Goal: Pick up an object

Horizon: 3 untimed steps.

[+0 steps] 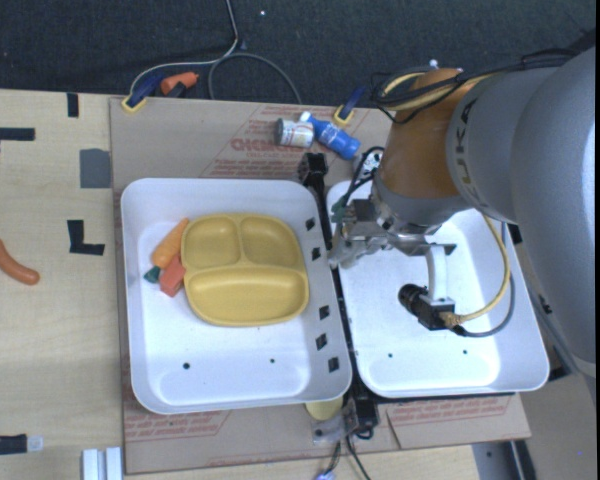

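Observation:
A yellow divided plate (245,268) lies in the left bin (220,383). Against the plate's left edge rest an orange carrot-shaped toy (167,243) and a small red piece (172,281). My gripper (347,241) hangs low at the left side of the right bin (460,368), right beside the divider between the bins. The grey wrist with its orange band (420,153) covers the gripper from above. No object shows between its parts.
A black fitting with a yellow cable (427,306) hangs from the arm over the right bin. Behind the bins lie a blue and white clamp (320,133) and an orange clamp (180,81). A toy sausage (13,261) lies on the bench at far left.

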Each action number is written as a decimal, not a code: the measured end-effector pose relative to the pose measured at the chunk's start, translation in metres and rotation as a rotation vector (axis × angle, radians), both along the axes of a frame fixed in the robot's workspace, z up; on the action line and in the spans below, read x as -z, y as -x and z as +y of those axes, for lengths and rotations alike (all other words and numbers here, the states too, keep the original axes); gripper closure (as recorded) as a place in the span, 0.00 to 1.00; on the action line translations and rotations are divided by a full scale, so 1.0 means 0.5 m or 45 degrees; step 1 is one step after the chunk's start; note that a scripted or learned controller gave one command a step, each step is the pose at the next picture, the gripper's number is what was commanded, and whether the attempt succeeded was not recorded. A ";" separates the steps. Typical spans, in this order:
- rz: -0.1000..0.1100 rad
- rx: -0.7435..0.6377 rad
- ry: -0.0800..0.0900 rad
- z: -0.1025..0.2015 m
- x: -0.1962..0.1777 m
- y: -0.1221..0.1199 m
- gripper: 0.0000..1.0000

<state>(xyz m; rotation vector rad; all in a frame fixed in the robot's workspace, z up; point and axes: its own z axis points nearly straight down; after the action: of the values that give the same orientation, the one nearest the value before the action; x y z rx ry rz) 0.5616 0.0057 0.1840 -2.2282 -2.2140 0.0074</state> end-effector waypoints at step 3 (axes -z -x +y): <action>-0.004 0.000 0.000 -0.159 0.000 -0.013 1.00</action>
<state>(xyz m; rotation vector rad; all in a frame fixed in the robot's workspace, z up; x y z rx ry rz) 0.5682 -0.0738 0.1840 -2.2303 -2.2157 0.0039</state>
